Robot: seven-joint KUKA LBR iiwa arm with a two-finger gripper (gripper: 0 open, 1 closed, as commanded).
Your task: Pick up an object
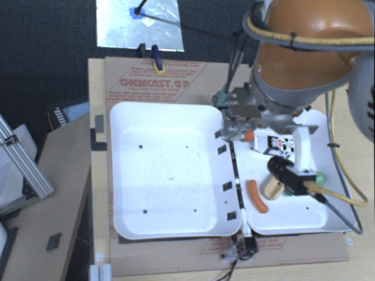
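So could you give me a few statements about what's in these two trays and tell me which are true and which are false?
1. The left tray holds a pile of toys. False: its bare white floor shows.
2. An orange sausage-shaped toy lies in the right tray. True.
3. The arm hangs over the right tray's far side. True.
4. The sausage toy stands upright on the cardboard. False: it lies flat inside the right tray.
5. A black-and-white patterned item lies in the right tray. True.
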